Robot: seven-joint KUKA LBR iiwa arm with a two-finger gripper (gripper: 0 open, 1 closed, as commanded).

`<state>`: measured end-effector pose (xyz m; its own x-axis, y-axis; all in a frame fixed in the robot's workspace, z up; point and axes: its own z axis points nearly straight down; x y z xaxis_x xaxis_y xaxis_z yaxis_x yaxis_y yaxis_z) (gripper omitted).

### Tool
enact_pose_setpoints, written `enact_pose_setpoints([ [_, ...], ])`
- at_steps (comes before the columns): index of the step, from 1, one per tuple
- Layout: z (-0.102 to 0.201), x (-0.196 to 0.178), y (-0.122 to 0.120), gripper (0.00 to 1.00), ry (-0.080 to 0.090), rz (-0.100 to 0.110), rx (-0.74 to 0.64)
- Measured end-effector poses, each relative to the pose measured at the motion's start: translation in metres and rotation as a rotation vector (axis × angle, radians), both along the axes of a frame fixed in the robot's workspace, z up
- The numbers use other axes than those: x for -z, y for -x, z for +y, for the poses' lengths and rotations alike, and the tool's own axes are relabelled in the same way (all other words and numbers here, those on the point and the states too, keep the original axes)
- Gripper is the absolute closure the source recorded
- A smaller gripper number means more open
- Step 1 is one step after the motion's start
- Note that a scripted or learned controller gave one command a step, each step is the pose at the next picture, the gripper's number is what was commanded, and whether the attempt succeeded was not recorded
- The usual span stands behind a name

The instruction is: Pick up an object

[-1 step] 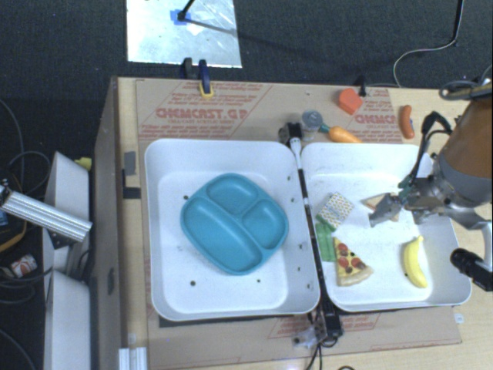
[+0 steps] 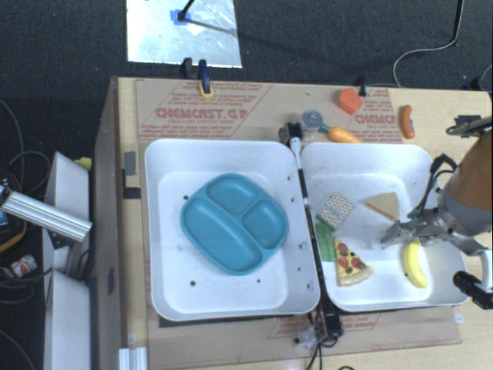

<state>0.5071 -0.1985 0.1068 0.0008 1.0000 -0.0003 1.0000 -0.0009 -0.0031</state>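
Camera view: end effector (image 2: 402, 235) hovers beside the banana (image 2: 415, 264); finger spacing seems unreadable, cannot tell.

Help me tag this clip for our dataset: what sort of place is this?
Probably a robotics lab bench set up for grasping trials. Two white bins sit side by side holding toy food such as a banana and a pizza slice, with a robot gripper reaching in and loose cables around.
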Motion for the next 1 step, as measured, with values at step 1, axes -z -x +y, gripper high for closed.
enact_pose_setpoints([
  [1,-0.0070,0.0225,0.0204,0.00,0.000,-0.004,-0.002],
])
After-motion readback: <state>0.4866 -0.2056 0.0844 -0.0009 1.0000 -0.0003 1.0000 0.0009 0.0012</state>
